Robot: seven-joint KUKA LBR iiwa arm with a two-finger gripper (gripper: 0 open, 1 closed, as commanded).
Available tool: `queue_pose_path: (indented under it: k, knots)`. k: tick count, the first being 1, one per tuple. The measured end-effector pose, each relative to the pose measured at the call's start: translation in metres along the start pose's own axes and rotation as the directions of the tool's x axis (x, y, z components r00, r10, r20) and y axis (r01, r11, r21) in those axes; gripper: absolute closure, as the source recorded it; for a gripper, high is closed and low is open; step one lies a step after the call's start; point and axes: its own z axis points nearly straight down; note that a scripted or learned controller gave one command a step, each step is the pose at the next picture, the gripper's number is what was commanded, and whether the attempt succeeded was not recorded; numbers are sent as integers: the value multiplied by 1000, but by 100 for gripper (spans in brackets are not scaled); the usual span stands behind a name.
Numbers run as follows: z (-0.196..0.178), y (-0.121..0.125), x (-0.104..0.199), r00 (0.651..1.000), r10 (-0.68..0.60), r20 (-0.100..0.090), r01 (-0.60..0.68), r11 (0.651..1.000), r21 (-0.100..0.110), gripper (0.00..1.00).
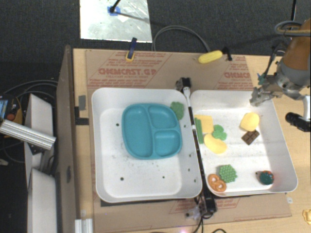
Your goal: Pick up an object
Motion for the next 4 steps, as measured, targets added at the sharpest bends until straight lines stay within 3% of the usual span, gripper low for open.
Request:
queue_pose_path:
  k: [1,2,3,4]
  knots:
    - [4,-1,4,1000,-5,-4,5,1000,5,0]
    - [27,-19,1,1000,-3,-5,3,1000,9,0]
    - [85,-23,2,1000,-3,-5,3,1000,9,0]
    - [82,-46,1,1000,-2,-4,3,1000,8,0]
